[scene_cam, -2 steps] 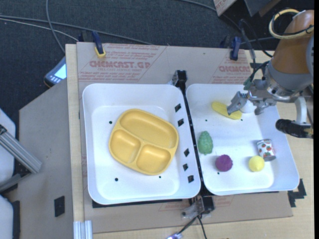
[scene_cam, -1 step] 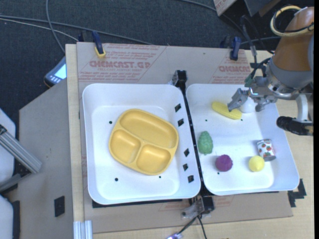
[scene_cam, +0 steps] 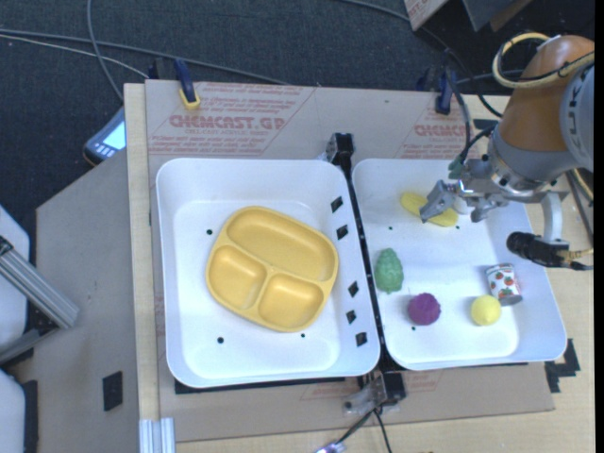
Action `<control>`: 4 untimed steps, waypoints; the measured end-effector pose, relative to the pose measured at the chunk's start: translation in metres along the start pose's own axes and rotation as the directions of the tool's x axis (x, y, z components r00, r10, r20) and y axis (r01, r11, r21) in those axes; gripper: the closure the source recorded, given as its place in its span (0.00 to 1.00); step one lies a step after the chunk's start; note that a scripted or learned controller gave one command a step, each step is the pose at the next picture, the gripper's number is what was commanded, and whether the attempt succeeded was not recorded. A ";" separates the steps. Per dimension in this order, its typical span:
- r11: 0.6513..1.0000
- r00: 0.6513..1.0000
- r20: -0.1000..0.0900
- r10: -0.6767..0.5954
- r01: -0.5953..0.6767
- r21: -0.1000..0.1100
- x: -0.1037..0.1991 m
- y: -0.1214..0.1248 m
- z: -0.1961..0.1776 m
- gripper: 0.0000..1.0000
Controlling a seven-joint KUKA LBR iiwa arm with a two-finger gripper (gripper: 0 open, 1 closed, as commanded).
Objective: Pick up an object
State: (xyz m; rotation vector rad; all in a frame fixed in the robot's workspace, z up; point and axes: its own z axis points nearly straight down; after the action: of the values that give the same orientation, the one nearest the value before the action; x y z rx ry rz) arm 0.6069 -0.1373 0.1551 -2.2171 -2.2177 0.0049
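Two white bins (scene_cam: 179,281) (scene_cam: 538,343) are seen side by side; one yellow divided tray (scene_cam: 272,267) is held in the left, five small objects (scene_cam: 425,309) in the right.

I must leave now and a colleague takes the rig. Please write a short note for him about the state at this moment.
Gripper: low in the right bin, at the yellow object; no grasp can be confirmed.
Right bin also holds: green object, purple ball, yellow ball, small can.
Left bin: yellow divided plate.
Done: nothing lifted.
Left: grasp one object and raise it.
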 end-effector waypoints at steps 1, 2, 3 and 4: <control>1.000 1.000 0.000 -0.001 0.001 0.000 0.000 0.009 0.049 0.00; 1.000 1.000 0.000 0.000 0.000 -0.001 0.000 0.009 0.071 0.00; 1.000 1.000 0.001 0.000 0.000 -0.007 0.000 0.010 0.058 1.00; 1.000 1.000 0.003 -0.001 0.001 -0.013 0.005 0.011 -0.006 1.00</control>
State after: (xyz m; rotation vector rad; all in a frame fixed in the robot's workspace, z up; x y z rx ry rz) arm 0.6176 -0.1321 0.1609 -2.2238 -2.2274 -0.0069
